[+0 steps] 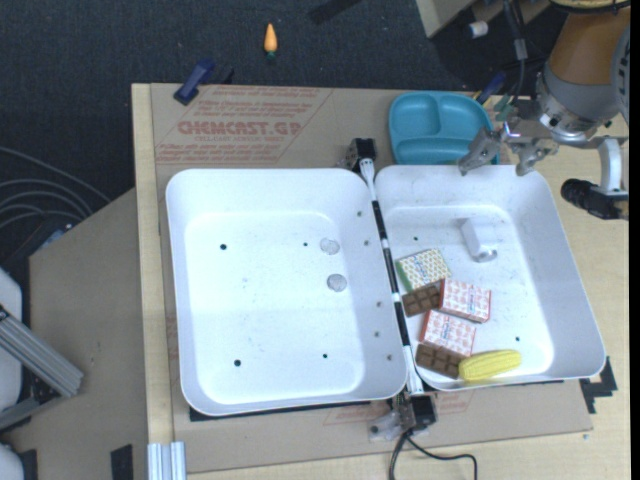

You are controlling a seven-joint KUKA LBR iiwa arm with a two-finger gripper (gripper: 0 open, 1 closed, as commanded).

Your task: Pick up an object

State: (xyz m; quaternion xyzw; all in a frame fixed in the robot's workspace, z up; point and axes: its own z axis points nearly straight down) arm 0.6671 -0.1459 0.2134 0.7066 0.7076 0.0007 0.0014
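Corn cob (489,365), yellow, lies at near edge of right bin (560,268), touching a chocolate bar (437,360). Above them: two red-and-white patterned boxes (449,332), (466,299), a second chocolate piece (421,297), and a green-and-white patterned box (422,267), all clustered along the bin's left wall. Print on the boxes too small to read. Grey cylinder (477,238) lies apart from the cluster, toward bin's far side.

Left bin (200,268) holds two small round greyish discs (329,247), (337,283), near its right wall. Black hinge strip (385,258) runs between the bins.

Brown board (250,128) under the bins carries red lettering, reads "CHEMCAST G.P"; smaller lines under it not legible.

Gripper (508,155) hangs above far rim of right bin, fingers spread apart, nothing between them. Well apart from the cluster. Teal divided tray (435,128) sits just left of the gripper, behind the bin.

Off the board on dark floor: small orange cone-shaped item (270,38), blue clip (192,83) at board's far edge. Grey cables (40,208) at left
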